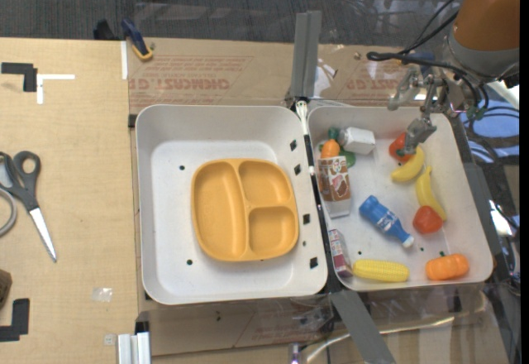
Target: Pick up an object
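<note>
You have two bins (149, 213); one plate (245, 209); two bananas (409, 167); one corn (380, 270); one carrot (447, 266); two bottles (334, 176); two tomatoes (427, 220); one pair of scissors (31, 197).

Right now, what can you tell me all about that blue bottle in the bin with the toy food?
The blue bottle looks like a small plastic toy with a white cap and a white label patch on its side. It lies on its side on the floor of the right bin, slanted, cap pointing toward the lower right. Nothing seems to touch it; the red tomato sits just beside its cap end.
</note>
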